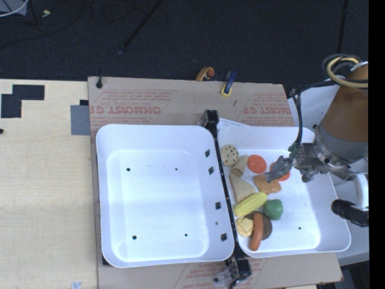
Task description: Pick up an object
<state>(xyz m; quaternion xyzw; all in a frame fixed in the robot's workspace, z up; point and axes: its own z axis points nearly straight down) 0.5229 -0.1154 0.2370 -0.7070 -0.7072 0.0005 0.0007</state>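
Note:
The right white bin (313, 236) holds a heap of toy food along its left side. In it lie a speckled round cookie (228, 155), a red tomato (257, 163), a tan cone (240, 166), an orange lumpy piece (267, 186), a yellow corn cob (250, 204), a green piece (274, 209) and an orange carrot (257, 232). My gripper (279, 170) reaches in from the right and hangs low over the bin, just right of the tomato and above the orange piece. A small red-orange bit (284, 176) shows right beside its tip.
The left white bin (120, 143) sits beside the right one, with a black divider rail (220, 191) between them. Both rest on a cardboard sheet (156, 104). The grey and orange arm (349, 119) covers the right bin's far right corner.

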